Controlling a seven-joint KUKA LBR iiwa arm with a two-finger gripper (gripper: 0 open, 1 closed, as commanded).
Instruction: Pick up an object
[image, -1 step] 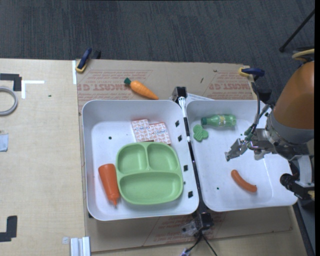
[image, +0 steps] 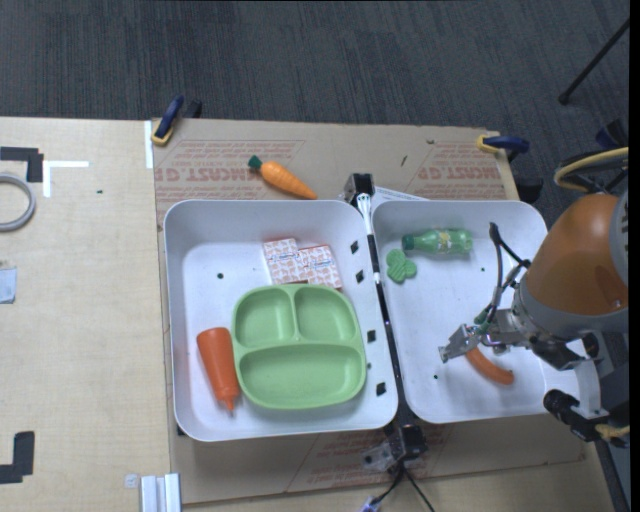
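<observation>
The hand is seen low inside the right bin, its fingers spread apart and nothing held between them. Just beside it, on the side toward the arm, an orange sausage-shaped object lies on the bin floor, partly tucked beneath the wrist; whether a finger touches it cannot be made out. This is judged to be the likeliest target, and no lift has been made: the object rests flat on the bin.

Farther from the hand, toward the bin's far wall, a small green leaf-shaped piece and a green bottle are found lying well apart from it. Across the divider, in the left bin, a green divided plate, an orange bottle and a printed packet are left untouched. Beyond both bins, a toy carrot lies on the table.

The closing, the grip and the lift are all judged to remain.
</observation>
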